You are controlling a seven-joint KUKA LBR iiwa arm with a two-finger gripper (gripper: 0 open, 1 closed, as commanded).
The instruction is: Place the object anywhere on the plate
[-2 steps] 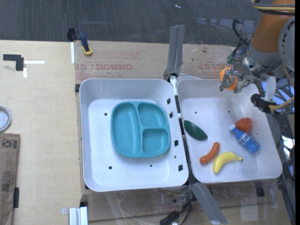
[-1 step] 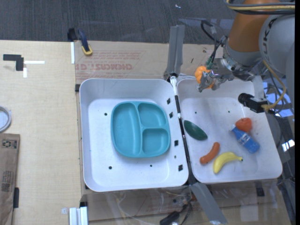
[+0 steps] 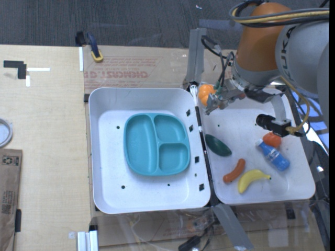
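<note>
A teal plate [image 3: 156,143] with three compartments lies in the left white bin [image 3: 104,156]. My gripper [image 3: 214,102] hangs low over the back left corner of the right bin [image 3: 298,187]. Right beside it, against the bin's left wall, sits an orange round object [image 3: 205,91]; whether the gripper touches it is unclear. On the right bin's floor lie a dark green oval piece [image 3: 218,146], a red-orange sausage [image 3: 234,171], a yellow banana [image 3: 252,180] and a blue bottle with an orange cap [image 3: 274,152].
The grey arm with its orange band [image 3: 261,33] covers the right bin's back right part. A black fitting [image 3: 268,123] juts out under the arm. The ridge between the bins [image 3: 201,145] runs just left of the gripper. Tape and a clamp lie on the bench at left.
</note>
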